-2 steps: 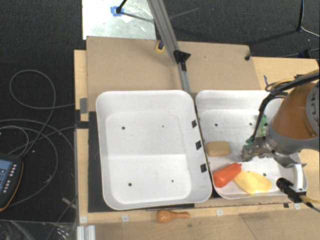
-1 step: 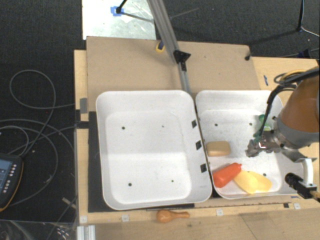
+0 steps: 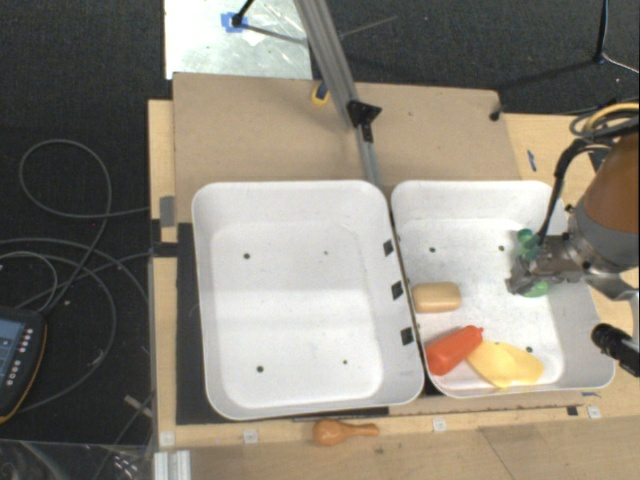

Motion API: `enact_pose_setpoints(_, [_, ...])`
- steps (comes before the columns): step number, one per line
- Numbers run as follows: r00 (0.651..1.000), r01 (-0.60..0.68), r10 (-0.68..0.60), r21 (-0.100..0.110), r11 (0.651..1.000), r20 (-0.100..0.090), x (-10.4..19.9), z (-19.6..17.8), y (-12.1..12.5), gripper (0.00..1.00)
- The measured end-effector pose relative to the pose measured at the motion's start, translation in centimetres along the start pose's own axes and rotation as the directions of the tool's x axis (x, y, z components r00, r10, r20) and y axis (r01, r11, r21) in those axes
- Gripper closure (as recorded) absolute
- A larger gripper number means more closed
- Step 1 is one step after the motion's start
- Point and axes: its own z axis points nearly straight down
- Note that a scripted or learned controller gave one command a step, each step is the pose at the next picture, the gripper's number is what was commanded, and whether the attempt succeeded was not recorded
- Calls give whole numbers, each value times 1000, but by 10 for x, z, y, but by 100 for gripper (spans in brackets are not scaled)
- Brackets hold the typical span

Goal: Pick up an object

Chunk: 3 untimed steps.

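Observation:
In the right bin (image 3: 460,218), a tan rounded block (image 3: 437,297) lies near the left wall. A red object (image 3: 453,348) and a yellow object (image 3: 507,364) lie side by side at the front. My gripper (image 3: 527,271) is down at the bin's right side, right over a green object (image 3: 537,289). That object is mostly hidden by the gripper, with green showing below it and at its upper edge (image 3: 524,237). Whether the green object is held cannot be made out. The grey arm with its orange band (image 3: 610,203) comes in from the right.
The left bin (image 3: 290,298) sits beside the right one. A tan pear-shaped piece (image 3: 345,430) lies on the bench in front of the bins. A slanted metal pole (image 3: 335,58) ends above the bins' shared wall. Cables and a handheld pendant (image 3: 15,353) lie on the floor at left.

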Motion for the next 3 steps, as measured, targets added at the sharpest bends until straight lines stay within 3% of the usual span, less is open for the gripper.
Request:
enact_pose_setpoints(1, [1000,-1,1,1,1000,0,-5,-46,-3,100])
enact_pose_setpoints(3, [1000,4,-4,8,1000,-5,102,-37,-9,100])
